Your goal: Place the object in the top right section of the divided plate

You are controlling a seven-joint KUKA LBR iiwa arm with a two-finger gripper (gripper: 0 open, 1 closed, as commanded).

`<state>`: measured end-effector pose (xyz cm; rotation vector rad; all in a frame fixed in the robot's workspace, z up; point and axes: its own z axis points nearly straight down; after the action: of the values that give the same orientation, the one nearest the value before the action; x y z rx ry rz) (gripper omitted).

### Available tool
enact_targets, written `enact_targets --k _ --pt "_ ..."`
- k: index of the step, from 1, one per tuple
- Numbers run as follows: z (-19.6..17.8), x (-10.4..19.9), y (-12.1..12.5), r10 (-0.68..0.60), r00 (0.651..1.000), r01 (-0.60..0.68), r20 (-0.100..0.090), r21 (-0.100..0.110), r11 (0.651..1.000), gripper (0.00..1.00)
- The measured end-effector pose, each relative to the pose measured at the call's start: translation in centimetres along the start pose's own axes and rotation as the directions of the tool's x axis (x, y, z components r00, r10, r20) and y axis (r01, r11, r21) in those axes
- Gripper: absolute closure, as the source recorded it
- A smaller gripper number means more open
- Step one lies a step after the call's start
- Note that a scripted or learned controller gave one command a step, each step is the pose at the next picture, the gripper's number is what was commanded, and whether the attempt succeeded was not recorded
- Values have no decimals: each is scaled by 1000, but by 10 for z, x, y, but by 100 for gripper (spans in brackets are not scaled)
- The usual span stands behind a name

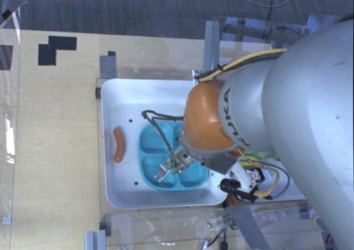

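A blue divided plate (150, 139) lies in the middle of the left white bin (119, 102). An orange sausage (118, 145) rests on the bin floor just left of the plate, lying lengthwise and apart from it. My gripper (165, 172) hangs low over the plate's lower middle, near the ridge between the near sections. The orange wrist band and the grey arm hide the plate's right half. A small greenish speck shows at the gripper tip, too blurred to identify.
The large grey arm (298, 133) covers the right bin and the right side of the view. A thin black cable (152, 117) loops over the plate's upper part. Bare wooden bench (55, 149) stretches to the left of the bin.
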<state>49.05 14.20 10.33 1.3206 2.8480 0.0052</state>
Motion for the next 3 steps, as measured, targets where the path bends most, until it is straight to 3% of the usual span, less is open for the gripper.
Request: enact_targets --k 1,2,3 --pt "-83 -41 -36 -205 979 205 4 -3 979 0" --pt "-198 -71 -61 -442 897 442 9 -3 897 0" --pt "-278 -101 -86 -467 884 467 10 -2 884 0"
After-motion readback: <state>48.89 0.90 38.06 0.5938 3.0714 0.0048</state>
